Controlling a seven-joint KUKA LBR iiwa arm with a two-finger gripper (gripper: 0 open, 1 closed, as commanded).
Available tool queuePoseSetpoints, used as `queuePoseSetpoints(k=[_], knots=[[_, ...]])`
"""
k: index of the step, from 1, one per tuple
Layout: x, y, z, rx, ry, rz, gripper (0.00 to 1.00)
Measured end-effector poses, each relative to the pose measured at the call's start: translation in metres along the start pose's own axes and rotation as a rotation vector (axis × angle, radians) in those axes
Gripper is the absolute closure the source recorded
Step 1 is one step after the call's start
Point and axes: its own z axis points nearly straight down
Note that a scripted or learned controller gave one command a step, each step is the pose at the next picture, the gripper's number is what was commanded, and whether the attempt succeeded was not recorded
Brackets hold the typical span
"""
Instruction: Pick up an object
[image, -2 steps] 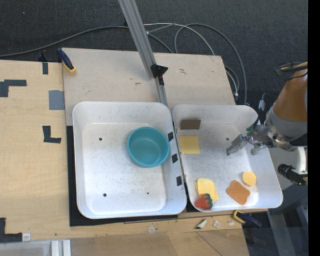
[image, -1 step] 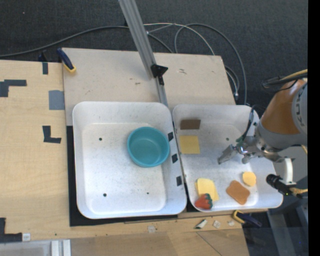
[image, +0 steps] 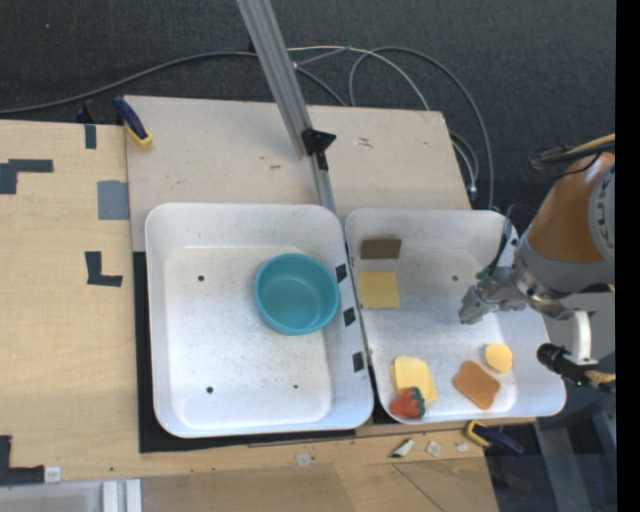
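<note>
Gripper low in right bin, mid-right of frame; jaw state unclear, positioned near yellow round piece.

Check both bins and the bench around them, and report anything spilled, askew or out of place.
Little stands out. A few small bits lie loose on the bench just below the right bin, outside it. Inside, the food pieces sit apart and flat, and the blue bowl stands upright in the left bin. No spill or damage is visible.
</note>
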Motion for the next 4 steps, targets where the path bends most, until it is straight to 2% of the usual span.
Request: queuePoseSetpoints(k=[2,3,4], knots=[[0.01,0.016,-0.103,-0.008,-0.002,0.0,1.0],[0.011,0.016,-0.117,-0.004,-0.001,0.001,1.0],[0.059,0.004,-0.122,-0.002,0.0,-0.002,1.0]])
